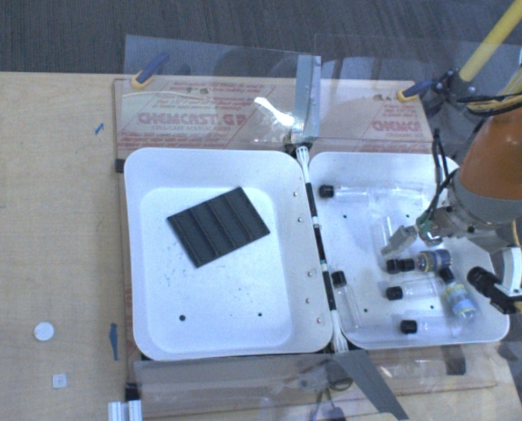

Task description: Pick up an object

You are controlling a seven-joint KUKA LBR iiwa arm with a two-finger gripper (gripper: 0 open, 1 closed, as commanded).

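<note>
End effector (399, 242) low in right bin (366, 169), over clear vials (432, 261) near its right edge; finger state unclear, can't tell. Nothing visibly grasped, pick not done. Dark ridged pad (218, 225) in left bin (146, 261).

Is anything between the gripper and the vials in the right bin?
Nothing visible. The gripper hangs over the right bin, directly above the clear vials with black caps, with open space beneath it. The dark ribbed pad lies apart in the left bin.
</note>
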